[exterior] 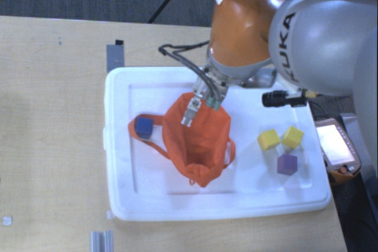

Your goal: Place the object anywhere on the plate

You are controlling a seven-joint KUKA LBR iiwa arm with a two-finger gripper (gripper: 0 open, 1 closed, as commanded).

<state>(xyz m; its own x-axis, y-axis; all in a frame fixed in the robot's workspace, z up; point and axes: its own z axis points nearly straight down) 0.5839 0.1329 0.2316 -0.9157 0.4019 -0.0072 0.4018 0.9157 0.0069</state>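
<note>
Item: orange cloth bag (198, 144), crumpled, with looped straps; the likeliest object of the task, though the task does not name it. Location: centre of frame, lying on the floor of the white bin (118, 127).

Claw: gripper (201, 104), at the bag's upper edge, centre frame, slightly above the cloth's middle. Two fingers appear set on or just into the top fold; whether cloth is pinched between them, and how wide they stand, cannot be told.

Progress: judged early. The bag rests in the bin, not lifted. No plate can be identified, so the placing is wholly left to do.

Adjacent: blue block (143, 126), left of the bag, touching a strap loop. Two yellow blocks (269, 140) (292, 137) and a purple block (287, 164), right of centre, well apart from the bag.

Arm: grey with orange band (242, 26), upper right.
</note>
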